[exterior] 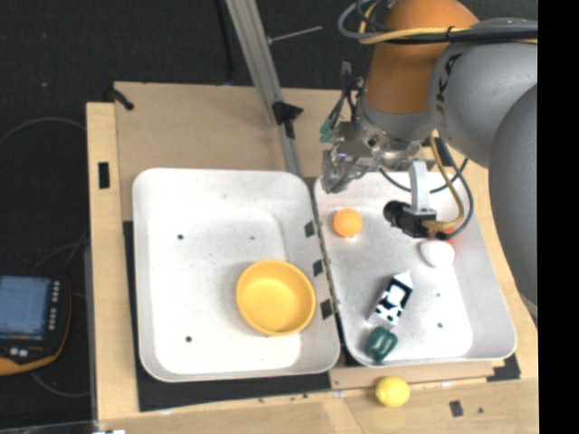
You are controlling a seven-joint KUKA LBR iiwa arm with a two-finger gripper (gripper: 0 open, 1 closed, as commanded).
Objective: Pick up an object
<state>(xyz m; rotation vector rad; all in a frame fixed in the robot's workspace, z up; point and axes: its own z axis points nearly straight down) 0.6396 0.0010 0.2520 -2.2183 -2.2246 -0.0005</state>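
Hand (336, 177), grip state indiscernible, hovers just above orange ball (346, 223). Ball probably light, smooth, prone to rolling; pinch across its widest middle.

The left white bin (172, 206) sits on a tan tabletop (181, 125), its right rim touching the second white bin (470, 319) beside it. Small black clips (318, 268) line the seam where the two meet. A slanted aluminium rail (258, 61) rises from behind the left bin's far right corner. Well off to that bin's left, beyond the tabletop edge, a handheld pendant (27, 319) with a blue screen lies on the dark floor, a thin cable (36, 143) looping behind it.
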